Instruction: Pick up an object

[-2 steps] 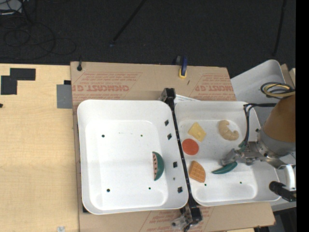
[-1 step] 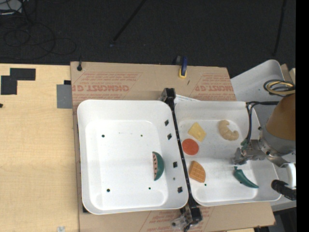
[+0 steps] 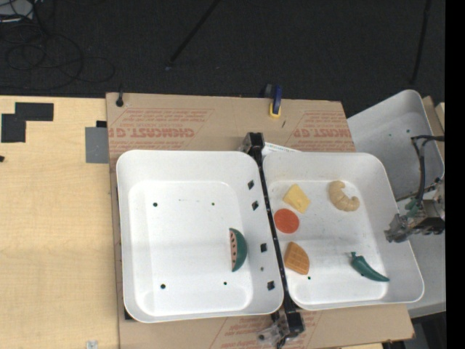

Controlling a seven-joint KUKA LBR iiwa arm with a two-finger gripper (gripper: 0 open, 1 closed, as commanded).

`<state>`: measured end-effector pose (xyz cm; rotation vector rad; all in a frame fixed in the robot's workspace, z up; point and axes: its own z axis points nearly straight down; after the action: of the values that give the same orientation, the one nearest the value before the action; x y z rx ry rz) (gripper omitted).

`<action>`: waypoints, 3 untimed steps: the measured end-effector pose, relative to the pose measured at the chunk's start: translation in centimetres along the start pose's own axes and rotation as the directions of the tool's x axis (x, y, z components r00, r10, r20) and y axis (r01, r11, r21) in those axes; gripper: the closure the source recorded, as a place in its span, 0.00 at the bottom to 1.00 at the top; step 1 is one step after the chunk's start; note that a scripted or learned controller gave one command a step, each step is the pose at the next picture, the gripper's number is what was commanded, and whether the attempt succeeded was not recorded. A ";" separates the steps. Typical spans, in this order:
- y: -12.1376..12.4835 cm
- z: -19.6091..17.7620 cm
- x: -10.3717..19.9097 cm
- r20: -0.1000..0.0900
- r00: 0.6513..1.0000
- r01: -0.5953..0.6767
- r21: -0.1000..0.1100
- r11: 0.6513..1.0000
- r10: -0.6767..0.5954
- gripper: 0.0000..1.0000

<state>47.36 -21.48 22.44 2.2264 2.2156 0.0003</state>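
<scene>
The right bin [image 3: 396,195] holds a yellow wedge [image 3: 296,198], a tan croissant [image 3: 344,195], a red disc [image 3: 286,221], an orange waffle-like piece [image 3: 296,257] and a green pepper [image 3: 367,267]. A watermelon slice [image 3: 236,249] lies in the left bin [image 3: 131,195], close to its right wall. My gripper [image 3: 408,224] sits at the right rim of the right bin, small and dark against cables. It is apart from every object, and the green pepper is the nearest one, lower left of it.
Both bins rest on a cardboard sheet [image 3: 182,126] on a wooden bench [image 3: 51,217]. Black clips [image 3: 254,142] join the bins along the middle divider. A blue and yellow clamp [image 3: 275,102] stands at the cardboard's far edge. A grey-white panel [image 3: 392,126] lies at the right.
</scene>
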 end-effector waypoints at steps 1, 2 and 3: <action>0.2 -10.1 0.9 0.001 1.000 0.006 -0.002 1.000 -0.006 1.00; 0.3 -12.1 8.6 -0.001 1.000 0.011 0.000 1.000 -0.011 1.00; 0.1 5.1 6.2 -0.004 1.000 0.003 0.010 1.000 -0.003 1.00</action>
<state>47.44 -15.24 17.34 2.2297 2.2260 -0.0072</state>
